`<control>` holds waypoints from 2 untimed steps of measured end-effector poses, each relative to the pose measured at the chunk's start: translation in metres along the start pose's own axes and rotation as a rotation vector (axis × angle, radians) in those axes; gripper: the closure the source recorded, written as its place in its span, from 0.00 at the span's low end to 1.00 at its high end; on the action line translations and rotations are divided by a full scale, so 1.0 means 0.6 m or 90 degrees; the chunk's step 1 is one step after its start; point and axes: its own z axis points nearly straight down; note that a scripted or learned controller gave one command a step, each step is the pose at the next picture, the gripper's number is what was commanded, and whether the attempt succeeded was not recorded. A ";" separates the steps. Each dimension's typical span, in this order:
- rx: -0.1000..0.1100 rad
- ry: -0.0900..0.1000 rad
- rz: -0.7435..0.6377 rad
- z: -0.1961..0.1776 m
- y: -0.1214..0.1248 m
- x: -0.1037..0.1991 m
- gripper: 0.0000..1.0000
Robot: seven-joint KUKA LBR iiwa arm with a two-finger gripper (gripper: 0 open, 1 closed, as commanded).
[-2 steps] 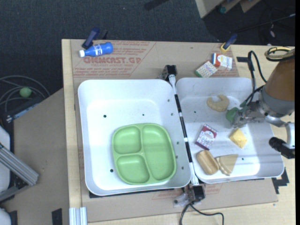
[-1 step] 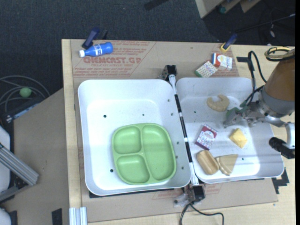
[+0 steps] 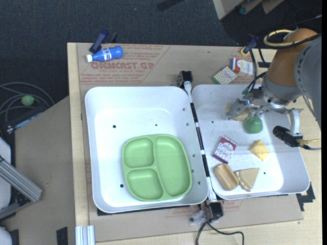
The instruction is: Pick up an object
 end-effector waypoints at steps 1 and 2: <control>0.000 -0.001 0.000 0.000 0.046 0.024 0.00; 0.002 0.000 0.001 0.001 -0.032 0.034 0.00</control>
